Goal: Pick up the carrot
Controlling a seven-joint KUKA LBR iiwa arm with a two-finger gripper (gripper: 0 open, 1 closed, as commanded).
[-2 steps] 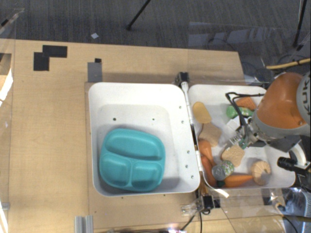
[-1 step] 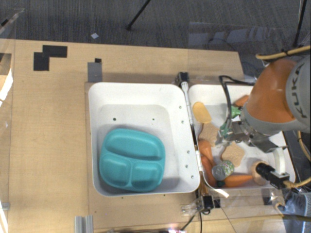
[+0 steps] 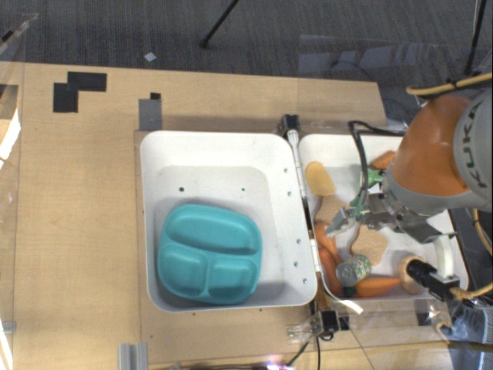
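So the arm (image 3: pixel 443 156) comes in from the right and hangs over the right bin (image 3: pixel 460 260), gripper (image 3: pixel 344 220) pointing down-left w/ its fingers spread a bit and nothing between them. That's prob bc the food is all piled in that bin's left half. The carrot (image 3: pixel 330 259) lies along the left wall, just below the gripper tip, tucked next to a round greyish thing (image 3: pixel 353 269) and a tan bread-looking slice (image 3: pixel 370 245). It's orange, longish and tapered, partly covered by its neighbours. There's another orange piece (image 3: pixel 376 287) along the front wall too, so can't say for sure which one counts. The left bin (image 3: pixel 208 156) holds a teal divided plate (image 3: pixel 209 253), well apart from all this.
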